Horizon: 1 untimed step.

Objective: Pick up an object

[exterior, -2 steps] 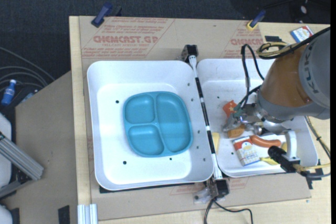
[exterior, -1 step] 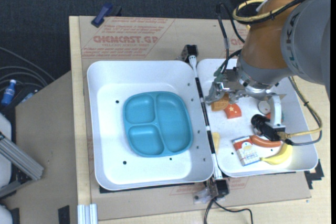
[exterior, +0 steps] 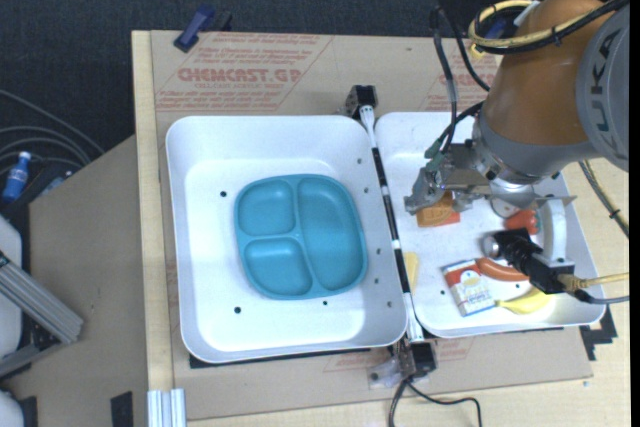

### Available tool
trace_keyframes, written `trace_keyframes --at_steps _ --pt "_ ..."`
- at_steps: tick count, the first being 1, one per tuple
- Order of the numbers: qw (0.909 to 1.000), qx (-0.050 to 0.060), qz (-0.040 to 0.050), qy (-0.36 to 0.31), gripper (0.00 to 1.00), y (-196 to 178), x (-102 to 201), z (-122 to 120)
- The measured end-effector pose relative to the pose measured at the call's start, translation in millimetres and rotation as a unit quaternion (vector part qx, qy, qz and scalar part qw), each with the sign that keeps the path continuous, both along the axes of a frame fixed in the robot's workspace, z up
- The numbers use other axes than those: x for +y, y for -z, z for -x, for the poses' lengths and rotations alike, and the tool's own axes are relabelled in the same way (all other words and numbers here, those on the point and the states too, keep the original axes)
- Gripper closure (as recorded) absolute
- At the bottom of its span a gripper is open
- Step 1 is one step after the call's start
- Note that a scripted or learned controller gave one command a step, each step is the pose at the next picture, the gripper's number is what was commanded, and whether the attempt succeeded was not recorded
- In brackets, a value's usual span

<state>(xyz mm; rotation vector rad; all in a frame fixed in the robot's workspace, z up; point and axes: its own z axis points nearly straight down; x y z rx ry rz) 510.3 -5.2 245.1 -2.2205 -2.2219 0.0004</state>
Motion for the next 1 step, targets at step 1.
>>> trace_keyframes --at_steps 1 --pt "1.0000 -0.001 0.0002 0.000 1.00 -17.2 4.8 3.3"
